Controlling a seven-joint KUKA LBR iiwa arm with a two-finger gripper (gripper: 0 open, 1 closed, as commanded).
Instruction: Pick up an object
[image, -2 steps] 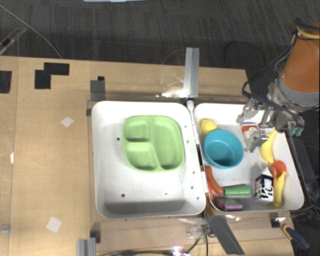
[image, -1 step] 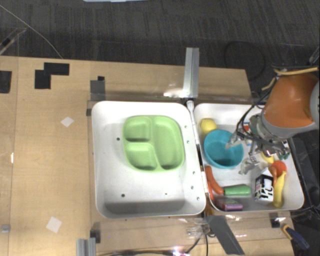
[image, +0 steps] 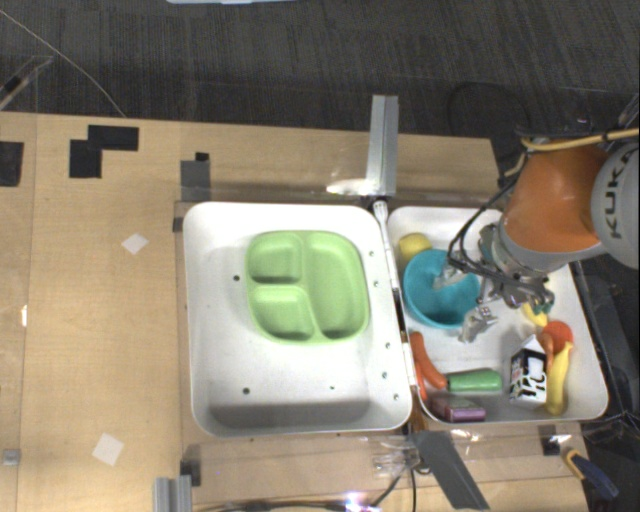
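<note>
Fingers (image: 478, 320) of the gripper (image: 505, 310) stand apart, gripping nothing, just beside the blue bowl (image: 432, 292) in the right bin (image: 592, 385). It looks light, stiff, slippery (likely plastic); pinching its rim seems best.

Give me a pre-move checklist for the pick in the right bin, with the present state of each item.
1. Gripper over the right bin, beside the blue bowl: ok.
2. Object seen between the fingers: not ok, nothing shows there.
3. Finger opening: cannot tell, the wrist hides much of it.
4. Targets in sight: ok. A green block, an orange carrot-like piece, a purple piece, a yellow banana-like piece and a black-and-white item lie along the bin's near side.
5. Room around the targets: not ok, they lie crowded, several touching or nearly so.
6. Left bin holding the green divided tray, apart from the arm: ok.
</note>
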